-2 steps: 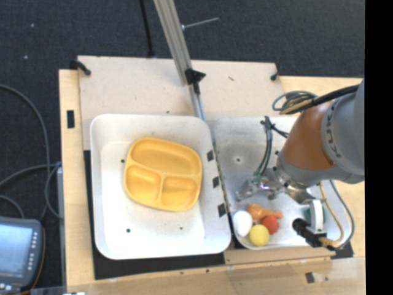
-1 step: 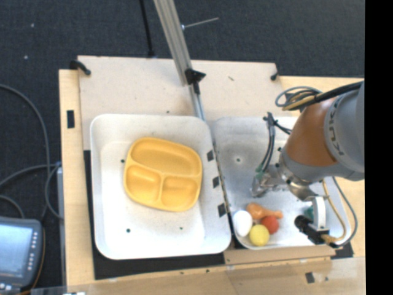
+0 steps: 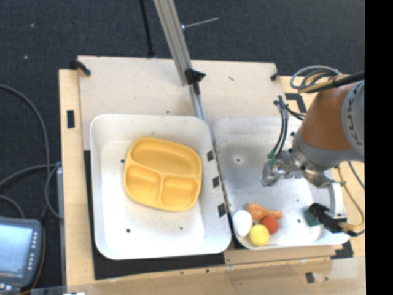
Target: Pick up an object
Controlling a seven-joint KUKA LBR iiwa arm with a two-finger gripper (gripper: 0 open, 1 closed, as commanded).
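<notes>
Bench [image 3: 135, 85] boards carry two shallow white bins side by side, and the left bin [image 3: 110, 226] holds the biggest candidate: a yellow divided plate [image 3: 163, 173] lying flat near its middle, slightly toward the far edge and clear of every wall. It looks like stiff, light moulded plastic with a smooth surface. Since it sits flush on the floor, the raised outer rim or one of the ridges between its three wells is probably the only place to pinch it. The arm [image 3: 328, 125] reaches over the right bin [image 3: 245, 140], with the gripper [image 3: 272, 176] hanging above that bin's bare middle, well apart from the plate. Whether the gripper is open or closed cannot be told from here, and nothing can be seen held in it. The smaller things are crowded into the near left corner of the right bin: a white egg [image 3: 242, 222] against the left wall, a yellow ball [image 3: 259, 235] at the near wall, a red ball [image 3: 271, 224] beside it, and an orange piece [image 3: 263, 212] just behind. They look light, hard and rounded, so they would likely roll or squirt out of a grip. They lie packed against one another and close to the walls, so the orange piece on the open side seems the easiest to close around.
</notes>
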